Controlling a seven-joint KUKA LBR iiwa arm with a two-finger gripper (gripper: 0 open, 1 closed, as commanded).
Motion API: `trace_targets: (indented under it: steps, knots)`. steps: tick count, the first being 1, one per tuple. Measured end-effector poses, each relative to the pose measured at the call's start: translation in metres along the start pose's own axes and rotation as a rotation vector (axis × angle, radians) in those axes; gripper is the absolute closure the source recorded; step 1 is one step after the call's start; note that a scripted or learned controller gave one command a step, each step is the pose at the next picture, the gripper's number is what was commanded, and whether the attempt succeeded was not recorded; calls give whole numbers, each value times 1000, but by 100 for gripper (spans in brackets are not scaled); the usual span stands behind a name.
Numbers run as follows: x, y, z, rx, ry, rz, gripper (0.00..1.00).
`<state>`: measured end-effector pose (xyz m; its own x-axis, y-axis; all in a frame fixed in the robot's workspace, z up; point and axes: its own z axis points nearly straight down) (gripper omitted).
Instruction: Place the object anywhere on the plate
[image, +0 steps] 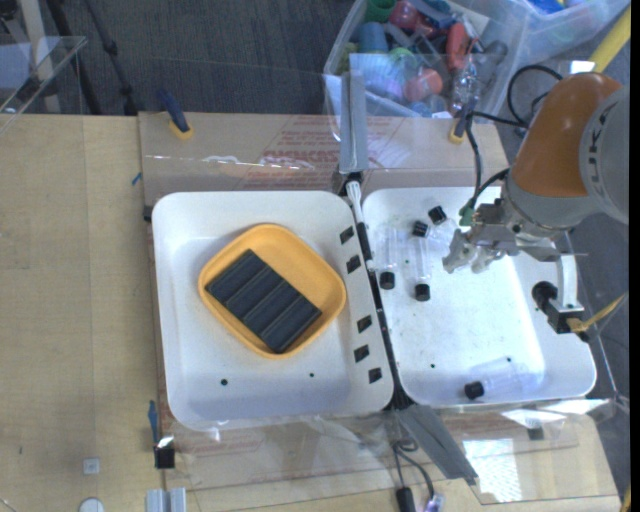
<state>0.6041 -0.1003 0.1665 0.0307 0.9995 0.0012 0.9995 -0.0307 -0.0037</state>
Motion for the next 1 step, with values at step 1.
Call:
trace_targets:
  steps: [1]
  knots:
    - [48, -13, -31, -1, 0, -200, 100]
